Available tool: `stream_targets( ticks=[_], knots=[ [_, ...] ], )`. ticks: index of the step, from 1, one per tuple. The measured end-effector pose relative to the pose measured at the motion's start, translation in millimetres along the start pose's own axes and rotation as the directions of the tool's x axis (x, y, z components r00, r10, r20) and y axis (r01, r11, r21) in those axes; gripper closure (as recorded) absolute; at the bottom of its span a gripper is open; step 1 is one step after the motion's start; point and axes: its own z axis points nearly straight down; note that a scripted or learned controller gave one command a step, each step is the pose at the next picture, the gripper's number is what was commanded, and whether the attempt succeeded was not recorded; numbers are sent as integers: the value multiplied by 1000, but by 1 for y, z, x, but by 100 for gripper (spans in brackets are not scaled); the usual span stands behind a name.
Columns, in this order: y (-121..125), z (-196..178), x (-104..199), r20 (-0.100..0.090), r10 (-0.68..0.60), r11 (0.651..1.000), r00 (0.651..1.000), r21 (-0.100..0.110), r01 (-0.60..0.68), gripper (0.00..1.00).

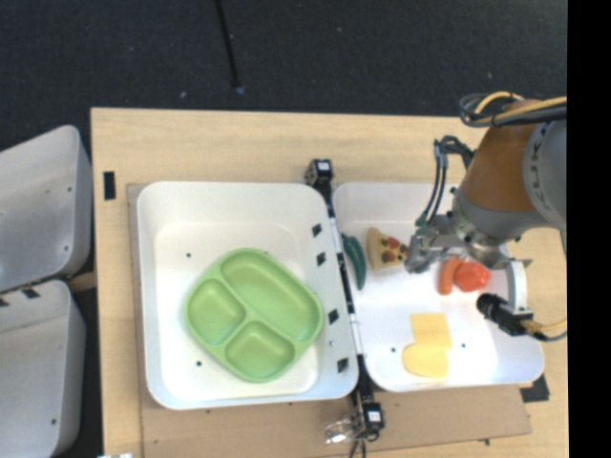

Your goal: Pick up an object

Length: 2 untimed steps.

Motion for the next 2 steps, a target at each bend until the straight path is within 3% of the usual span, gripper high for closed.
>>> stream_targets(
  ticks=[1,2],
  knots=[
    [12,-54,0,1,-10,1000,1000,-3,10,100],
    [12,-64,-1,-1,-11,1000,1000,2,11,100]
  ],
)
